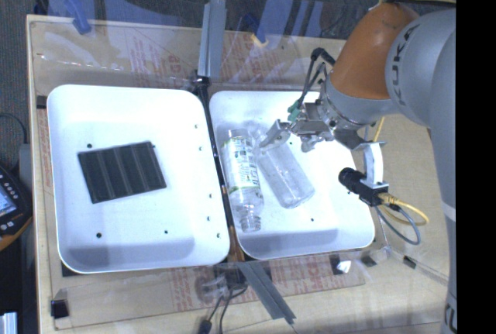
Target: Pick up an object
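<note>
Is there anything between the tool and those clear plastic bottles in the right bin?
Nothing visible stands between them. The tool hangs over the right bin, right at the upper end of the clear unlabelled bottle. The labelled bottle lies alongside on the camera view's left, not in the path.
</note>
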{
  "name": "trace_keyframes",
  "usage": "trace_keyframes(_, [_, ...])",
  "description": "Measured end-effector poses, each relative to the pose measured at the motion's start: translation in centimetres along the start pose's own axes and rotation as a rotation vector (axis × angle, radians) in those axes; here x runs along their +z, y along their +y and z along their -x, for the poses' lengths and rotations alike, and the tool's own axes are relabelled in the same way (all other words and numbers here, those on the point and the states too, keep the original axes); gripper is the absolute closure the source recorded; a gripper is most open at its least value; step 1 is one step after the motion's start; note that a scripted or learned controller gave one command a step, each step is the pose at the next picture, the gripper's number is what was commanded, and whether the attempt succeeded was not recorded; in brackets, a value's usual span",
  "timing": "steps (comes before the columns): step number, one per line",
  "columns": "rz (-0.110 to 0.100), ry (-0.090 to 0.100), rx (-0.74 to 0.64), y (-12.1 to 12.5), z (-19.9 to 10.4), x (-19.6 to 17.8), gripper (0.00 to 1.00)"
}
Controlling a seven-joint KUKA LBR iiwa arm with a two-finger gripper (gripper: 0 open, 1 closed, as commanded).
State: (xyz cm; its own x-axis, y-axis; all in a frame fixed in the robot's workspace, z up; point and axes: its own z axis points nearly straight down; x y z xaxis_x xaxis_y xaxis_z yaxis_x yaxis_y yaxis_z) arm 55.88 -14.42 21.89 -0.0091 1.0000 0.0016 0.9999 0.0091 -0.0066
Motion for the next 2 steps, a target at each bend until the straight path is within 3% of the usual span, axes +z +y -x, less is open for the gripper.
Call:
trace_keyframes(1, [-0.001,-0.001,0.064,-0.9,4.7,8.9,0.00])
trace_keyframes(2, [0.008,-0.001,-0.030,-2.3,5.3,12.7,0.00])
